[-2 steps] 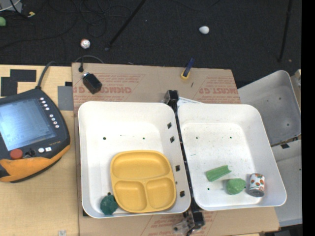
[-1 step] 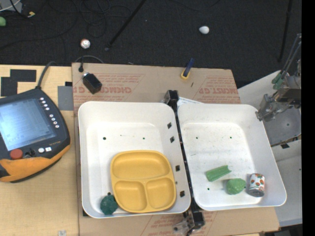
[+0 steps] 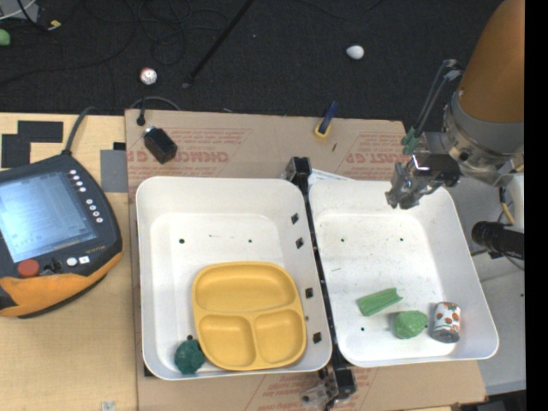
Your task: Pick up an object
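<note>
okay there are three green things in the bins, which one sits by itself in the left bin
The dark green lump, at the left bin's front corner beside the yellow tray. The other two lie together in the right bin.

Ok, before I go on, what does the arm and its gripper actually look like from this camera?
The arm enters from the right: a broad orange band above a grey wrist section with a pale metal collar. Thin dark cables or rods run down its left side, with a small green fitting near them. The gripper is a compact dark grey and black metal assembly with some bright reflective parts; its fingers are too small and dark to make out.
</note>
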Robot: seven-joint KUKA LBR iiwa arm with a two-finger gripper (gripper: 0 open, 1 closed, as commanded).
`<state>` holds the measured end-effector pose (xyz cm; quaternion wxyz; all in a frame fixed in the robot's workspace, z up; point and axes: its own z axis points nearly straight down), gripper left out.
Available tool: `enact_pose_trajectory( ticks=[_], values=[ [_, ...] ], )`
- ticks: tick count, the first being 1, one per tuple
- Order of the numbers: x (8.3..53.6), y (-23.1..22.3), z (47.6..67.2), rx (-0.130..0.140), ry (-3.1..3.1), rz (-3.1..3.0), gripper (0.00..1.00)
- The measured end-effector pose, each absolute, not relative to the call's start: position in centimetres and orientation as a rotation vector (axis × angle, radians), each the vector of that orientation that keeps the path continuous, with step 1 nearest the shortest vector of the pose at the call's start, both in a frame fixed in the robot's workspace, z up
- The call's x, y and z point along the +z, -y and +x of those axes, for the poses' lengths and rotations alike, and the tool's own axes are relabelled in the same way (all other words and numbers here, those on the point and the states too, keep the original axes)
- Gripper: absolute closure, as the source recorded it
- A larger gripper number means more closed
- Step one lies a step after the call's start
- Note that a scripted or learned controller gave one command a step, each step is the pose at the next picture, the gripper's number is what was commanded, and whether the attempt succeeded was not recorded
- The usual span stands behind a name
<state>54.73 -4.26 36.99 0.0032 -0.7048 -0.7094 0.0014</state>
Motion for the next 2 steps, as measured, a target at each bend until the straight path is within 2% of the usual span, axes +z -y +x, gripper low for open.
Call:
enact_pose_trajectory(
  ticks=[1, 2],
  values=[
    [34.9, -1.2, 49.4, 0.007, 2.221, -2.213, 1.00],
    [41.7, -7.1, 47.5, -0.006, 2.228, -2.216, 1.00]
  ],
)
